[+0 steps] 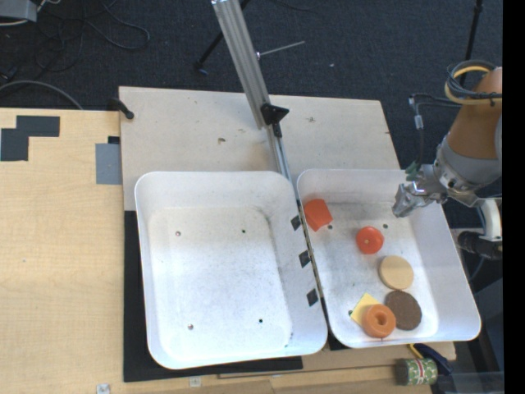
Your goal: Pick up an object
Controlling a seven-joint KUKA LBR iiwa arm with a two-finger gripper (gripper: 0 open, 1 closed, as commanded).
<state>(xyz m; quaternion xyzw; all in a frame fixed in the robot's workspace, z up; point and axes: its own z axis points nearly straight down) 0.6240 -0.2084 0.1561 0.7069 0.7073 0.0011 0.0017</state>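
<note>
The right bin (435,220) holds several small objects. An orange block (317,213) lies near its left wall. A red round piece (370,239) sits in the middle, with a tan disc (396,272) below it. Further down lie a dark brown disc (404,309), an orange ring (379,321) and a yellow piece (363,308) partly under the ring. My gripper (404,202) hangs over the bin's upper right part, above and to the right of the red piece. Nothing shows between its fingers.
The left bin (215,269) lies beside the right one, split from it by a ridge with black clips. A slanted metal rail (246,64) rises behind the bins. A small green can (418,372) lies by the bench's front edge.
</note>
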